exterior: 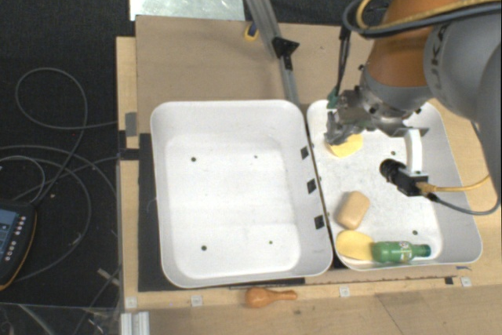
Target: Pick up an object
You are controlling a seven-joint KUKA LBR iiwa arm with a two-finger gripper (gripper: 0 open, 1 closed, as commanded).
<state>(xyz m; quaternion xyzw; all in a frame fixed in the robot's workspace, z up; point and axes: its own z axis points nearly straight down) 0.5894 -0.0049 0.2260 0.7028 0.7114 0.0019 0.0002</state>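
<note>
My gripper (339,136) reaches down into the far left part of the right bin (451,169). Directly under it lies a flat yellow object (346,145), partly covered by the gripper. A tan rounded block (353,209) rests nearer the front of the same bin. At the front edge lie a pale yellow lump (354,245) and a green bottle (400,251) on its side. The grey arm with its orange band (412,20) hides the back of the bin.
The left bin (227,192) sits beside the right one, with black clips on the shared rim. A small orange pear-shaped object (271,296) lies on the bench in front of the bins. A metal pole (263,8) slants over the bench at the back.
</note>
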